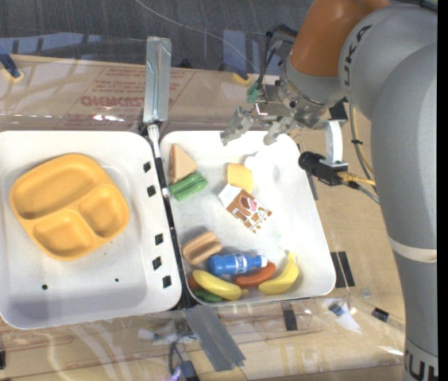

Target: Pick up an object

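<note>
- Your gripper [252, 133] hangs over the far edge of the right bin [313, 213]; its two fingers stand spread apart and nothing sits between them.
- Above the gripper you see the orange band [327, 22] of the arm [399, 133], and dark letters run up the grey casing beside it; they look like the maker's name, though you cannot read them in full.
- Nearest to your gripper lies a yellow block [240, 176], just below and a little toward you from the fingers, apart from them.
- To its left a wedge of sandwich [181, 163] leans at the bin's left wall, with a green piece [187, 186] touching it below.
- Below the yellow block you find a small white packet [249, 209] with a brown and red print; its writing is too small to read.
- Well apart from your gripper, at the near edge of the bin, a cluster lies packed together: a hot dog bun [202, 247], a blue bottle [236, 263], a red sausage [256, 276] and two bananas [216, 285] [282, 276].
- The left bin [1, 292] bears a yellow divided tray [69, 205].
- Behind the bins, the cardboard under clear film [105, 98] shows red printing, mirrored or upside down, which you cannot read.
</note>
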Controlling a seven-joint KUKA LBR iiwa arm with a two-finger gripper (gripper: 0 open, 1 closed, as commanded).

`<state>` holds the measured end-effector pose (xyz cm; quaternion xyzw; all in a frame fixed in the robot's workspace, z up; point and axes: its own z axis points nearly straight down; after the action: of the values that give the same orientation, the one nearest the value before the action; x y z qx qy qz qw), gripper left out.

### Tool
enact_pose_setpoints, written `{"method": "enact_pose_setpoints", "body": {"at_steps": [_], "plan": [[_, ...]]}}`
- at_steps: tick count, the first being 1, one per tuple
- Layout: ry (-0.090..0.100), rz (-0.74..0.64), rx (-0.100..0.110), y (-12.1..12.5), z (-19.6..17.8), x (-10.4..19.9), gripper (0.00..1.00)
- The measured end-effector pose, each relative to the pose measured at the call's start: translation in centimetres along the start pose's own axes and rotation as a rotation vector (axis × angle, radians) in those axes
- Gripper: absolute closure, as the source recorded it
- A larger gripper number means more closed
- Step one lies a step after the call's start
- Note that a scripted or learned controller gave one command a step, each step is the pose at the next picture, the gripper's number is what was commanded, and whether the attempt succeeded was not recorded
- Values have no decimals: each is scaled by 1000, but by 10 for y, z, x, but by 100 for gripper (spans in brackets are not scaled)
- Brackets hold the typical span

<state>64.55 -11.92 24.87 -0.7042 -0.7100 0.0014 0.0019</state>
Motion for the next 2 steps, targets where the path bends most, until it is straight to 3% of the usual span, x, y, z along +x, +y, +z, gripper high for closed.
{"method": "enact_pose_setpoints", "body": {"at_steps": [1, 2], "plan": [[-2, -44, -3, -69, 117, -25, 0], [-1, -152, -6, -65, 155, -67, 0]]}}
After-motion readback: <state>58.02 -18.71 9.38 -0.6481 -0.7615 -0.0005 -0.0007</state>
